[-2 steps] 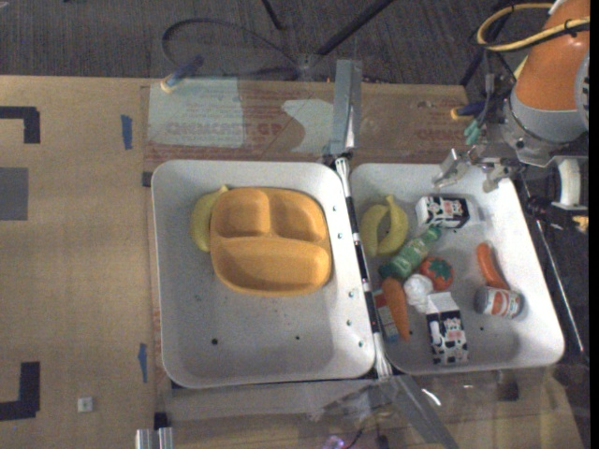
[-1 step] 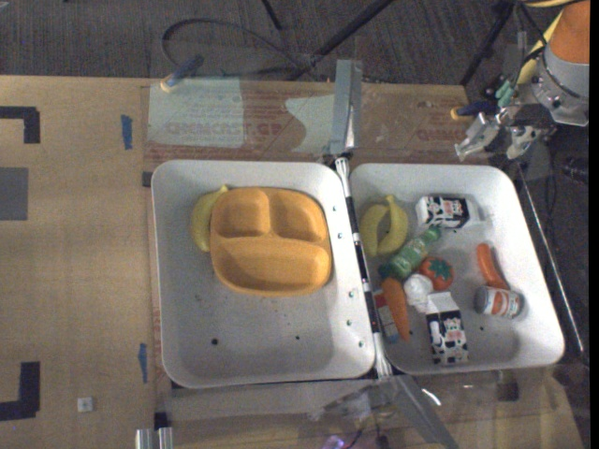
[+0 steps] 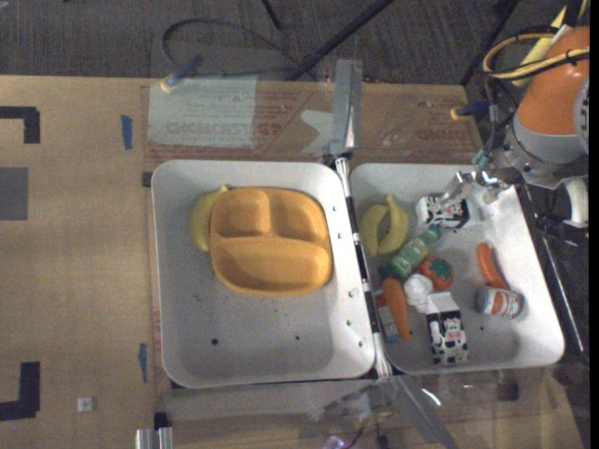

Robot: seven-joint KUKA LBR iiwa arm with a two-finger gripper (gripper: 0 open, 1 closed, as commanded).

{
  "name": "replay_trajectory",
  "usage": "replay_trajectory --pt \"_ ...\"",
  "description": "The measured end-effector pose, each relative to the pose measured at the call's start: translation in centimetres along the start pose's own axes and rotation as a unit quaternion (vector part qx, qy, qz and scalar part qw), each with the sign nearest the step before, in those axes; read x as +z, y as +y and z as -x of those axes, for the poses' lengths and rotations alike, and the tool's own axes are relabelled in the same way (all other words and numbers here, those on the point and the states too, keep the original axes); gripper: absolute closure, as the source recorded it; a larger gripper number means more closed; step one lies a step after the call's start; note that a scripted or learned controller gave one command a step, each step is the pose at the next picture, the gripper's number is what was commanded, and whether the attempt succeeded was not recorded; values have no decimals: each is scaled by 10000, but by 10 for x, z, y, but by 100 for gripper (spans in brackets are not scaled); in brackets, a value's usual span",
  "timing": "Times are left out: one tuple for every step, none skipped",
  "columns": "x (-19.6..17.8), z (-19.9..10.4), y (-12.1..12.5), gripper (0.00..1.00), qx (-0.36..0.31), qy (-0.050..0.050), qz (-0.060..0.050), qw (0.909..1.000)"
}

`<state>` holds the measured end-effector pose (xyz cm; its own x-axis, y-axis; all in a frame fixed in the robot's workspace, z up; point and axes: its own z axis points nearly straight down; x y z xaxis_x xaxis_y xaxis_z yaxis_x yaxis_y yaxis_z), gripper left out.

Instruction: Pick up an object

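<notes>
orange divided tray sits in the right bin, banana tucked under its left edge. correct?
Wrong bin. The camera view shows the orange divided tray in the left bin, not the right one. The banana does poke out from under its left edge.

The arm [image 3: 552, 101] comes in from the upper right of the camera view, its rounded orange band uppermost and the grey wrist section below it angling down and to the left. At its tip the pincer [image 3: 471, 181] sits low over the upper right part of the scene, pointing down and leftward. The pincer's metal parts look small and blurred at this slant, so little more of its pose can be made out.
</notes>
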<state>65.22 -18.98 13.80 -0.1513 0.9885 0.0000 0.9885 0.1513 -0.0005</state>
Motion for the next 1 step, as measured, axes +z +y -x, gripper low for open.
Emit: replay_trajectory --pt "32 17 -14 0 1788 90 142 9837"
